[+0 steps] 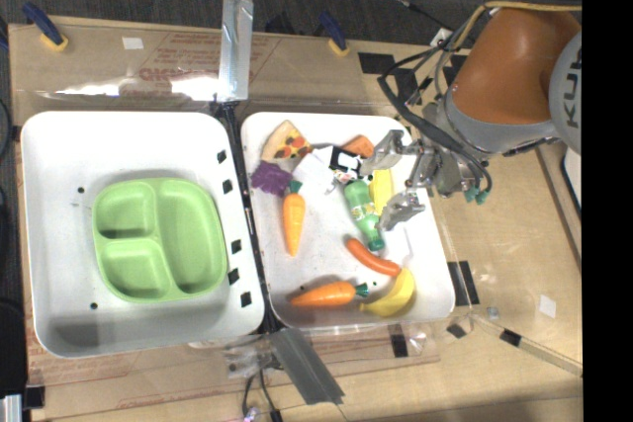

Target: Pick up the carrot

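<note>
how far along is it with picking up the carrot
Nothing looks done yet: both carrots lie loose in the right bin, one near its middle and one at the front edge. The tool hangs over the bin's right side, above a green bottle. Approach, grasp and lift remain.

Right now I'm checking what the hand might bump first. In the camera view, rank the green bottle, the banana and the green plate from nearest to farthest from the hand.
1. Green bottle, beside the hand.
2. Banana, right bin's front corner.
3. Green plate, left bin.
</note>
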